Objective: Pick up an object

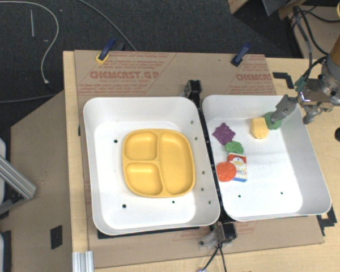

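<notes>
The right bin holds several small items. A yellow block lies at its upper middle with a small green piece touching its right side. Further left are a purple piece, a green piece, an orange round piece and a red, white and blue packet. My gripper hangs over the bin's upper right corner, open. Its left finger reaches down to the small green piece, while the right finger is over the bin's right rim. Nothing sits between them.
The left bin holds a yellow three-compartment plate. A black clamp sits between the bins at the back. Blue clips hold the cardboard base. Cables run along the arm at the upper right.
</notes>
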Controlling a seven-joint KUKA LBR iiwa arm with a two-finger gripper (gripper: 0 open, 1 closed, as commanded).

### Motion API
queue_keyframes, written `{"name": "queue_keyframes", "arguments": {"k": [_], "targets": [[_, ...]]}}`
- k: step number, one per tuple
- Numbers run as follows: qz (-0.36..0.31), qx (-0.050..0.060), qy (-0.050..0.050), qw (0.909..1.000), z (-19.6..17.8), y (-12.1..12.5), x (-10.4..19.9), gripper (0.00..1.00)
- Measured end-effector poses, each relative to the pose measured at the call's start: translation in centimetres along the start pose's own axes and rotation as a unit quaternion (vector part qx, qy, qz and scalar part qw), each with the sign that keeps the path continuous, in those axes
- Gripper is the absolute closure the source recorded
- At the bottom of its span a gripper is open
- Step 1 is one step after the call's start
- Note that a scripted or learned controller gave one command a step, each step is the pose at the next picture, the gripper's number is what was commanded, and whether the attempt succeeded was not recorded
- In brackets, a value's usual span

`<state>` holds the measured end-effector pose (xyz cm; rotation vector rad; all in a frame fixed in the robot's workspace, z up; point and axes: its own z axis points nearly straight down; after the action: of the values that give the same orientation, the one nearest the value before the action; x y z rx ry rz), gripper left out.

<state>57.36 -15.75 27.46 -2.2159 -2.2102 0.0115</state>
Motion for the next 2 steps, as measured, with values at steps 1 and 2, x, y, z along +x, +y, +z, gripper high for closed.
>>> {"name": "queue_keyframes", "arguments": {"k": [1,2], "targets": [[-0.001,-0.006,-0.001,1.0000,-0.7,0.2,0.0,0.00],[-0.001,-0.003,0.000,1.0000,4.6,-0.1,-0.9,0.00]]}}
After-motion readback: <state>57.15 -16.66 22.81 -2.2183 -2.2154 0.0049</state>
